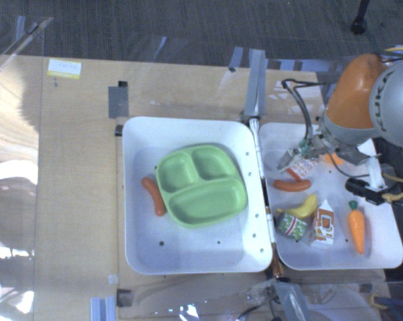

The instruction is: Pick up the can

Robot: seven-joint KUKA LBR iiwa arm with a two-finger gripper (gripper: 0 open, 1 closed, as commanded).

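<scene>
Over the right bin (382, 256) the gripper (296, 158) hangs low near the back, close to a red and white thing (299, 173) and a sausage (292, 185). I cannot tell how the tool is set, because it is small and blurry. The can (292, 227) lies on its side at the front of that bin, touching the banana (303, 206) and just beside the little carton (323, 225). A carrot (357, 229) lies off to the side. I think the tool might grab the wrong thing, since the can is packed in tight. It could also roll away
</scene>
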